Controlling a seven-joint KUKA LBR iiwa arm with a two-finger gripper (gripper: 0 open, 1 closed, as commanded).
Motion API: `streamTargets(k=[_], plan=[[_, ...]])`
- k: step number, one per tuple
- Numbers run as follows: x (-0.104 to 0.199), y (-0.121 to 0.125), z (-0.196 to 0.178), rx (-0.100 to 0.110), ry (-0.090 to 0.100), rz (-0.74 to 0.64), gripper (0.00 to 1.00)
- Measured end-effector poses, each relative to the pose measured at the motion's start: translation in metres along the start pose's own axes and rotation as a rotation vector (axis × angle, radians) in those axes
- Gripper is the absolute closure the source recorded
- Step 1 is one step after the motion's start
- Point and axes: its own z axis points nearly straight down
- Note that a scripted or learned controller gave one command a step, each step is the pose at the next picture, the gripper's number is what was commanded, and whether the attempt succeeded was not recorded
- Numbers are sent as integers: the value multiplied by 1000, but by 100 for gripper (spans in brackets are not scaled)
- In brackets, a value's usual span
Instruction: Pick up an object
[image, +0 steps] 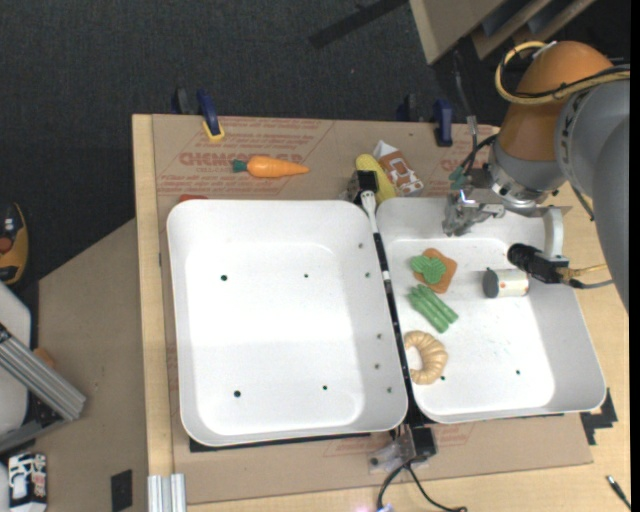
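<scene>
In the right bin (560, 385) lie an orange piece with a green top (434, 270), a green bean pod (433, 308), a tan croissant-like ring (425, 357) and a small white-and-grey cylinder (506, 284). My gripper (468, 212) hangs over the bin's far edge, up and to the right of the orange piece and apart from every object. Nothing is seen held in it.
The left bin (200, 330) sits beside the right one. Behind the bins on the cardboard lie a carrot (271, 168), a yellow-and-black item (368, 176) and a small printed box (402, 173). A black part with a cable (536, 262) sticks out over the right bin near the cylinder.
</scene>
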Motion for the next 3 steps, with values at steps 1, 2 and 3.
streamTargets(k=[1, 2, 3], plan=[[-71, -9, -92, -5, -4, 5, 100], [-68, -8, -98, -2, -3, 1, 100], [-68, -7, -108, -6, -5, 0, 100]])
